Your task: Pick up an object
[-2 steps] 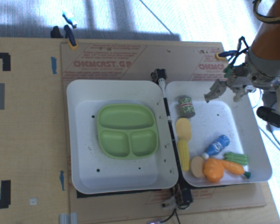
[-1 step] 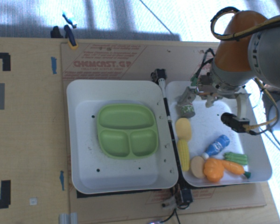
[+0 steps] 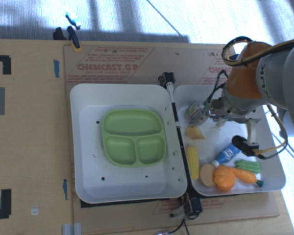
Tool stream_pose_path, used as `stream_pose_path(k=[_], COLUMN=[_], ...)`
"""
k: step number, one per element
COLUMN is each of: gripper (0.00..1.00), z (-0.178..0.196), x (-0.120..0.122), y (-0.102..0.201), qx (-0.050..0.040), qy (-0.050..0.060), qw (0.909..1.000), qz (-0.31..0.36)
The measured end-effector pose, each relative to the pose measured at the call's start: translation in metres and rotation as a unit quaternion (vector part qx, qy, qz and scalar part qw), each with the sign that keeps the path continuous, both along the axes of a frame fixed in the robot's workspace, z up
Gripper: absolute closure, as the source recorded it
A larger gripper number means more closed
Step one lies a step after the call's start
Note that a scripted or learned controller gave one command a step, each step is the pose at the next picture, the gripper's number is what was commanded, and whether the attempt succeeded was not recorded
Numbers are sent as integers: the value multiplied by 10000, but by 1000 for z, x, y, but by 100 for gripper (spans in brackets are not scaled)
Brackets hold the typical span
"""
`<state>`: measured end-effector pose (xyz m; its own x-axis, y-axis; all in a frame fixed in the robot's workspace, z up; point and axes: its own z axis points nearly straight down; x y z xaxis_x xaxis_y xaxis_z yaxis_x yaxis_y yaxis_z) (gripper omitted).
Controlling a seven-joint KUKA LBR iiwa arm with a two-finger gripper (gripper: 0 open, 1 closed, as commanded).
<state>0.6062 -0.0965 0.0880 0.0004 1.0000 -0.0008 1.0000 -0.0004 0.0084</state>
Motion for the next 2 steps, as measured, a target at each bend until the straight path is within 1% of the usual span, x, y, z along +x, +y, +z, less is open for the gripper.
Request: stream_pose_path(k=[1,2], gripper=[0,100], z=[-2,11], x=[58,60], y=[4,4], qx=[7,0], qy=[42,-8], qw=[10000,10000], qz=[8,17])
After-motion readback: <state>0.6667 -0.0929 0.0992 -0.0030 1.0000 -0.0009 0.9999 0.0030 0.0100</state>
